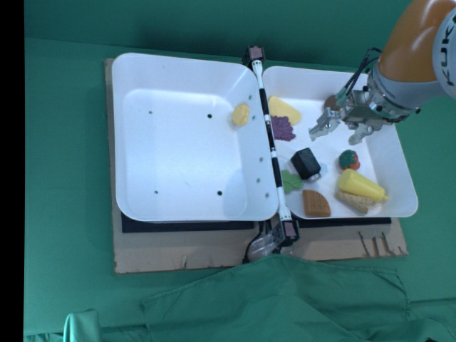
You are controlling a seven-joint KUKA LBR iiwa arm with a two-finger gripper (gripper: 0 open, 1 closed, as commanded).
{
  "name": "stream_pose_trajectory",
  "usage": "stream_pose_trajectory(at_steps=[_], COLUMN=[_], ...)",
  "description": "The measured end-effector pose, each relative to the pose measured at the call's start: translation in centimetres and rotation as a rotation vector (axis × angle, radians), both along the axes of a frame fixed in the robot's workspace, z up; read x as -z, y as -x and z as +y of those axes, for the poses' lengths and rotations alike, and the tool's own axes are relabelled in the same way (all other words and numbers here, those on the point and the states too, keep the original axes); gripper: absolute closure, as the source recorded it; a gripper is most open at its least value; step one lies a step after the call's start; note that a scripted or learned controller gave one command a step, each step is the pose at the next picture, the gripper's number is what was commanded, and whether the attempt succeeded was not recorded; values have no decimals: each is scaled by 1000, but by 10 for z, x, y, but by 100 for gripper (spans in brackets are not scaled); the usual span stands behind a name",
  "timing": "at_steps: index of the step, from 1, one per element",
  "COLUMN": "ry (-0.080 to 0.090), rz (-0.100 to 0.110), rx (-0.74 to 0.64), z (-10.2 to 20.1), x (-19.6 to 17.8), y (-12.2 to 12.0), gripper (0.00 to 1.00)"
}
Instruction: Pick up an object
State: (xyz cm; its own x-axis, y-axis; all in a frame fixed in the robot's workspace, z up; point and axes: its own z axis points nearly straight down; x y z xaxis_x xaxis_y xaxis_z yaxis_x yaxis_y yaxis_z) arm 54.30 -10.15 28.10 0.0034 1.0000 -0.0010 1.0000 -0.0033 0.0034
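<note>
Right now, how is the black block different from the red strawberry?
The black block is dark and boxy; the red strawberry is round with a green top. The block looks bigger than the strawberry. The block sits mid-bin, the strawberry nearer the right wall. Both lie in the right bin.

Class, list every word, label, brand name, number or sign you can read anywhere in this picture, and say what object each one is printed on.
"KU": dark letters, cut off by the picture's edge, on the grey arm beside its orange band.
No readable text on the two white bins, the toy food pieces, the black block or the cardboard base.
</note>
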Motion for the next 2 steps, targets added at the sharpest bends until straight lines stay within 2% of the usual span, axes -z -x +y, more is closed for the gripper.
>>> stream_pose_trajectory(at_steps=[1, 2], ry=[1, 6], rz=[-2, -21], rx=[2, 1], z=[-21, -23], x=[98, 95], y=[-19, 15], gripper=[0, 0])
